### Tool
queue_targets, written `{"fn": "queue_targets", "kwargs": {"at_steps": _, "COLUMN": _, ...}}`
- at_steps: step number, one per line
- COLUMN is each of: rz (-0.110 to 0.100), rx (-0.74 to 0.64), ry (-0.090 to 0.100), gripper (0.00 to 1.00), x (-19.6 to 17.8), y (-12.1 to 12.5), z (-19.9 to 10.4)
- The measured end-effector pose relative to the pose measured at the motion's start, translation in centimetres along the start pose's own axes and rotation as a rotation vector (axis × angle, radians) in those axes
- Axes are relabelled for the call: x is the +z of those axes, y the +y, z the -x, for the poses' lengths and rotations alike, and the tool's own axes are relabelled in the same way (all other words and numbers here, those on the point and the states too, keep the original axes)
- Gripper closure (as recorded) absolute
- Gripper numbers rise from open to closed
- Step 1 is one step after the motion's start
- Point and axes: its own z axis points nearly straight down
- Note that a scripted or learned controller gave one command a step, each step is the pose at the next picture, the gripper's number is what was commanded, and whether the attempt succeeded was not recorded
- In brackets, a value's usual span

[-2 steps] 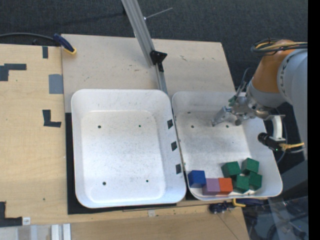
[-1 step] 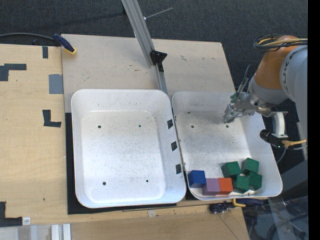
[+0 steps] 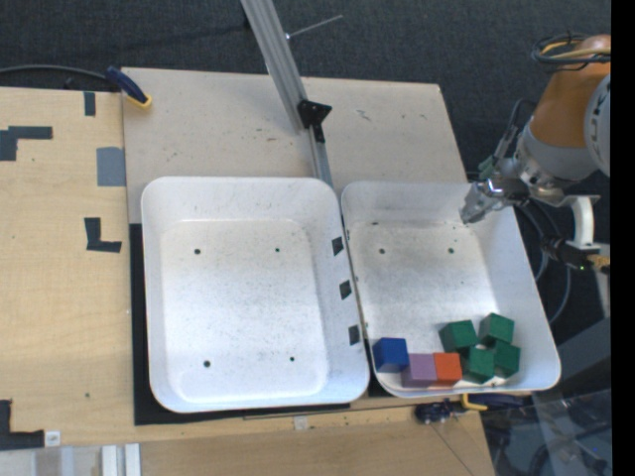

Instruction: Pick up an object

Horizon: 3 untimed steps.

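Blocks—four green, one blue, purple, orange—fill the right bin; jaws' state unclear.

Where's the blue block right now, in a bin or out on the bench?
In a bin. The blue block rests on the floor of the right bin, in its near left corner beside the purple block.

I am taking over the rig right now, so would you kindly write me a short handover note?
Gripper: above the right bin's far right corner, nothing visibly held.
Blocks: all clustered at the right bin's near edge: blue block, purple block, orange block, green blocks.
Left bin: holds no blocks.
Done: nothing picked yet.
Left: reach the cluster, grasp one block, lift it.
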Motion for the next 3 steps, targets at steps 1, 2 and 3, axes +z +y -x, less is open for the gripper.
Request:
{"fn": "queue_targets", "kwargs": {"at_steps": 1, "rz": -0.001, "rx": 0.0, "ry": 0.0, "gripper": 1.0, "x": -4.5, "y": 0.1, "z": 0.0}}
{"fn": "queue_targets", "kwargs": {"at_steps": 2, "rz": -0.005, "rx": -0.005, "ry": 0.003, "gripper": 1.0, "x": -5.7, "y": -0.4, "z": -5.1}}
{"fn": "queue_targets", "kwargs": {"at_steps": 3, "rz": -0.006, "rx": -0.005, "ry": 0.003, "gripper": 1.0, "x": -5.9, "y": -1.4, "z": -9.7}}
